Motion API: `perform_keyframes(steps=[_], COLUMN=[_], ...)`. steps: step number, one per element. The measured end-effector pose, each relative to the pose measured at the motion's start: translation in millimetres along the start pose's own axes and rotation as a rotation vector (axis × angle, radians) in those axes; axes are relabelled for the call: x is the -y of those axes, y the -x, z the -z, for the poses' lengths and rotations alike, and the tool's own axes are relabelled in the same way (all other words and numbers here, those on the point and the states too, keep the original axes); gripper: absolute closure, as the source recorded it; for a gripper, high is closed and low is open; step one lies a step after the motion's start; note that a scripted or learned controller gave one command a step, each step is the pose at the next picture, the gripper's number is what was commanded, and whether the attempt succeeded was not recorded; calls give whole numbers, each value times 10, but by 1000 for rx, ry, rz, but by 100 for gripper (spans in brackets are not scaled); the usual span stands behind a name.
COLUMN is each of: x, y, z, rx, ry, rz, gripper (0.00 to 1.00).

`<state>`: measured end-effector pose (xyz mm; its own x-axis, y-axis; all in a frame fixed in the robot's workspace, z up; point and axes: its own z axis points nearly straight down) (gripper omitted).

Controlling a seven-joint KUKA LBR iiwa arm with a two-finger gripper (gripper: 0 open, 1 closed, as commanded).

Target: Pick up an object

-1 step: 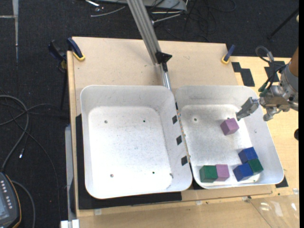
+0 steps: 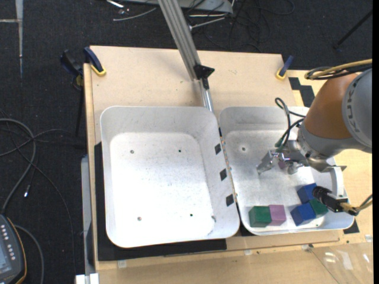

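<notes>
Green block (image 2: 259, 216), pink block (image 2: 277, 213) touching

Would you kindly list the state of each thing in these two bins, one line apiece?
Green cube: resting on the right bin's floor, touching the pink cube.
Pink cube: resting on the floor, apart from the claw.
Blue blocks: lying in the near right corner.
Claw: poised over the right white bin, holding nothing visible.
Left white bin: sitting flat beside the right one.

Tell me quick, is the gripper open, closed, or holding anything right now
Gripper: over the right bin, above bare floor; whether it is open or closed cannot be told, and nothing is seen held.
</notes>
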<state>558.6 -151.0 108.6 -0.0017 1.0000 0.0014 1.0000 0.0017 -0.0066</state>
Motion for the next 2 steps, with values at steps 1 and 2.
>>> perform_keyframes(steps=[1, 2], x=[-975, -958], y=[65, 65], z=[-128, -25], rx=[3, 4], ry=[11, 9], rz=[2, 3], gripper=[0, 100])
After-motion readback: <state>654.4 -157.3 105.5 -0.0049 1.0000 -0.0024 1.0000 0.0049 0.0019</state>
